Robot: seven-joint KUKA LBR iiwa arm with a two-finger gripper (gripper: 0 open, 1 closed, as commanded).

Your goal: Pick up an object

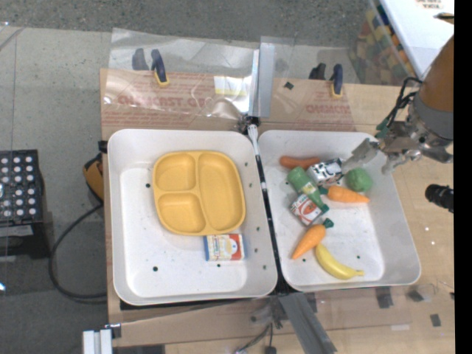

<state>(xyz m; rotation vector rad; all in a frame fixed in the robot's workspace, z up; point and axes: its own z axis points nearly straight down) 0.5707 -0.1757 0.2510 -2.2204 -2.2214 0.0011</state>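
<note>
My gripper (376,157) hangs over the far right part of the right bin (391,227), its two fingers spread open with nothing between them. Just below it lies a green ball (359,179), and a small black and white item (324,172) sits next to the left finger's tip. Also in this bin are an orange sausage (299,161), a green bottle (302,181), a small carrot (346,195), a red and white can (308,209), a larger carrot (308,240) and a banana (338,262).
The left bin (133,257) holds a yellow divided plate (199,192) and a small box (223,247) at its near side. Clear plastic sheeting with blue clips (158,68) lies behind the bins. A black unit (18,190) stands at far left.
</note>
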